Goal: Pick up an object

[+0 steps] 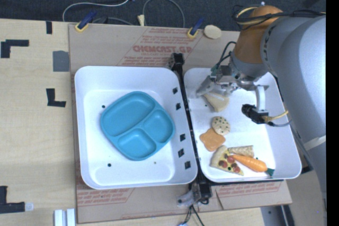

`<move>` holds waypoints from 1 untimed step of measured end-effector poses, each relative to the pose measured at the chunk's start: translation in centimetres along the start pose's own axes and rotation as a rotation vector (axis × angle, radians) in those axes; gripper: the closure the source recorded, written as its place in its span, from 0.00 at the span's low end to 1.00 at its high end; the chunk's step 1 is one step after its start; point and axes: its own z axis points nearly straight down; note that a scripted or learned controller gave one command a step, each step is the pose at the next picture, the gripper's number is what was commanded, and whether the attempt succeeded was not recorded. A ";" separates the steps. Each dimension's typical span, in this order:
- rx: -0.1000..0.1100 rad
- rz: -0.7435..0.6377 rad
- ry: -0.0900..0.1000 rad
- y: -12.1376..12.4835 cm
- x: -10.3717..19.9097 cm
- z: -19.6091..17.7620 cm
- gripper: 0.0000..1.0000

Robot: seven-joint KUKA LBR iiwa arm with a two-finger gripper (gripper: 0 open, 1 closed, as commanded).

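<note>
My gripper (214,87) hangs low over the back of the right bin (283,137), right above a pale cream food piece (217,101). It seems to touch the top of that piece, which its body partly hides. In front of it lie a speckled cookie (220,124), an orange toast-shaped piece (212,140), a pizza slice (226,161), a carrot (251,163) and a thin cracker (241,150).
A blue divided plate (137,124) lies in the left bin (87,87). The grey arm (296,71) covers the right bin's far right side. A small cream object (212,32) rests on the cardboard behind the bins. Cables run along the back.
</note>
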 end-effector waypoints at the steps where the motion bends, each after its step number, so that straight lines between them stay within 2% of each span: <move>1: 0.014 0.000 0.002 1.6 1.6 0.6 0.00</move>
